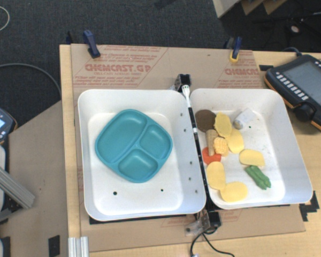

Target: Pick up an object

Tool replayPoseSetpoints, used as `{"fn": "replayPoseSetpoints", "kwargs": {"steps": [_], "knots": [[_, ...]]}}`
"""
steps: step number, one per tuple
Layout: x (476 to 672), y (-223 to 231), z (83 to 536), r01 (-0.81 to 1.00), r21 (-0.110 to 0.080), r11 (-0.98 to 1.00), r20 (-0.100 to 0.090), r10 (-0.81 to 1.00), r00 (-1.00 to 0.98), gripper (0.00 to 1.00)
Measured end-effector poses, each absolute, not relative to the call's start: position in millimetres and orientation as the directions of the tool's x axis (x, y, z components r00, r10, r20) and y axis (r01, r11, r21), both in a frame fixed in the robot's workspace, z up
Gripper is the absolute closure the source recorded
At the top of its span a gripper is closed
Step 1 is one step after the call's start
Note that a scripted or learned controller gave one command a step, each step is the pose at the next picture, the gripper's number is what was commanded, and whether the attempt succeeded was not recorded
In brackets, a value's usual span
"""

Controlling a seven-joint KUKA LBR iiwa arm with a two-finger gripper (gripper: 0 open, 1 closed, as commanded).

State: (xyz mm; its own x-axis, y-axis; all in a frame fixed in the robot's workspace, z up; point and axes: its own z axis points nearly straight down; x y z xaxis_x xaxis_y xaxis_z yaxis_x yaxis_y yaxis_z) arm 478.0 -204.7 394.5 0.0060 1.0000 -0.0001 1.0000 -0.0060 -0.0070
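The right bin (289, 138) holds several toy food pieces clustered toward its left side: a brown round piece (204, 120), yellow slices (223, 124), a corn cob (220, 144), a red piece (210, 156), a green pod (258, 176), a grey-white block (245, 119), and a yellow oval (234, 192) near the front. A teal divided plate (134, 145) lies in the left bin (91, 111).
A black teach pendant (301, 86) lies on the bench at the right rear. Blue (91, 43) and yellow (235, 48) clamps hold the board's far edge. A black divider strip (192, 133) runs between the bins. Cables trail off the front.
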Motion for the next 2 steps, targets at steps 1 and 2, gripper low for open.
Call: {"fn": "replayPoseSetpoints", "kwargs": {"steps": [1,2], "knots": [[480.4,-142,527,1.000,0.019,0.008,-0.004,1.000,-0.008,1.00],[482.8,-201,394,1.000,-0.012,-0.005,0.002,1.000,0.005,1.00]]}}
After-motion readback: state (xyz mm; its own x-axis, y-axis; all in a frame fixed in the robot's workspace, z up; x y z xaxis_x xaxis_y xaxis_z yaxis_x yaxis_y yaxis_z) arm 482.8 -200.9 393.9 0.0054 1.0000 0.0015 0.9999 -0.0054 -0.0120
